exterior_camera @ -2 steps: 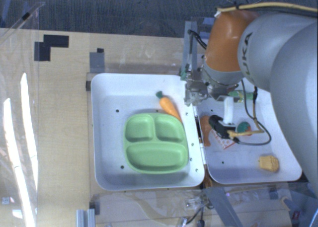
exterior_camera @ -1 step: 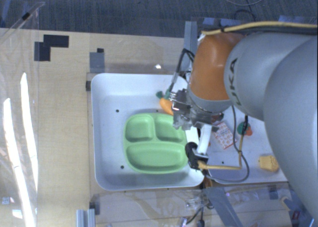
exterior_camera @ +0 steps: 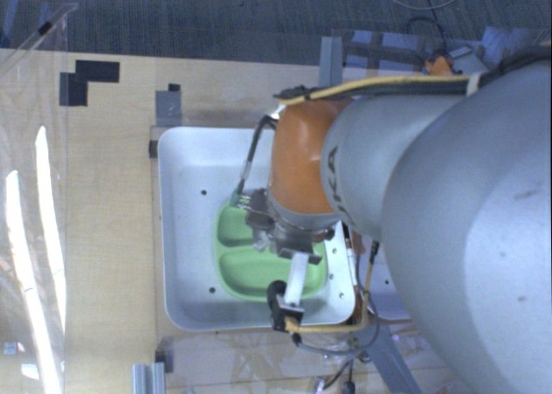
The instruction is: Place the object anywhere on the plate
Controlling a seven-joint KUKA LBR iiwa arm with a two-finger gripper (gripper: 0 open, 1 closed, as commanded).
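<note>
Arm (exterior_camera: 431,211) over left bin (exterior_camera: 185,211) | gripper (exterior_camera: 289,250) above green plate (exterior_camera: 237,263) — finger state cannot be told

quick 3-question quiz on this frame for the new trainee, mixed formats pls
1. True or false: the green plate lies inside the white bin.
2. Multiple choice. What covers much of the plate in this view? A) a clear lid B) the arm's wrist under the orange band C) a cardboard box
3. Short answer: which has more bare bin floor beside it, the plate's left side or its right?

Key:
1. True
2. B
3. The left side; the arm hides the right side.
</note>
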